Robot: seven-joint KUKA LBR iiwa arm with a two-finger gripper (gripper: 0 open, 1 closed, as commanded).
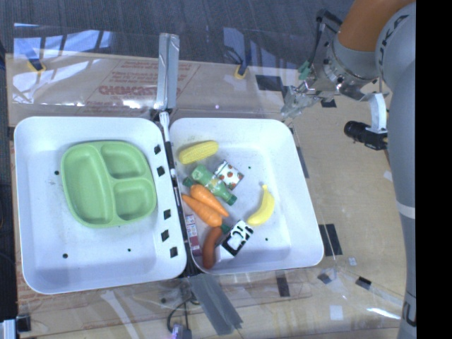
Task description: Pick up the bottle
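The bottle (210, 183) is green and lies flat in the right bin (296, 210), near its left wall. Its long side runs from far-left to near-right. It is squeezed between the corn (198, 150), a little carton (227, 176) and the carrots (205, 204), so the claw (295, 103) could bump or grab those instead. The claw hangs past the bin's far right corner, holding nothing; how wide it is open cannot be told.

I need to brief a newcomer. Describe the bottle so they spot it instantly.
Look in the right-hand white bin, at the cluster along its left side. The green bottle lies on its side just below the corn cob, above the carrots. It is the pile's only green item.
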